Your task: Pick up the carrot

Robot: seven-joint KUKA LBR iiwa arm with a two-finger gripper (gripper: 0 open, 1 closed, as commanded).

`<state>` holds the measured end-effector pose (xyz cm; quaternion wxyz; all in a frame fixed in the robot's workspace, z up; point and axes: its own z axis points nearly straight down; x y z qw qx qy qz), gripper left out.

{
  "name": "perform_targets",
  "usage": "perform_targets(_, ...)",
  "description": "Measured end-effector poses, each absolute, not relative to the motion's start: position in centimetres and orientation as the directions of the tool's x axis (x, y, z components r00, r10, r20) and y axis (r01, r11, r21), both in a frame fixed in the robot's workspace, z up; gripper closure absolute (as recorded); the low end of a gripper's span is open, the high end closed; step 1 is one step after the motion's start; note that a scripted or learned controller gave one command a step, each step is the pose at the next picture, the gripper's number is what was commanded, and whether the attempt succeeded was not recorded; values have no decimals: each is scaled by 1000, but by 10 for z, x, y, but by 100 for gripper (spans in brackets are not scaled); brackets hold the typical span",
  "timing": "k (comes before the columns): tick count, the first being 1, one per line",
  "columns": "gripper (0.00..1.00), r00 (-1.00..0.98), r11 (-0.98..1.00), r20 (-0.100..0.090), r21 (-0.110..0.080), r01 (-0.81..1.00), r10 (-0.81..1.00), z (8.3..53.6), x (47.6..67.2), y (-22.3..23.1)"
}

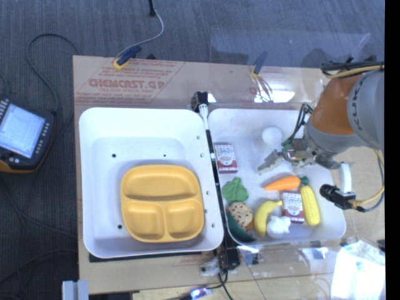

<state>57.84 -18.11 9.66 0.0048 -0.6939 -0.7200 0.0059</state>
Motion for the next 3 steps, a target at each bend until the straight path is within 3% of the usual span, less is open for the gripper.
perform_targets(1,0,195,-195,-1,24,980,981,91,508,-191)
perform_targets(2,0,-102,102,-19,25,994,995,91,492,-179)
perform_targets(3,100,-101,101,-17,25,995,995,98,494,-179)
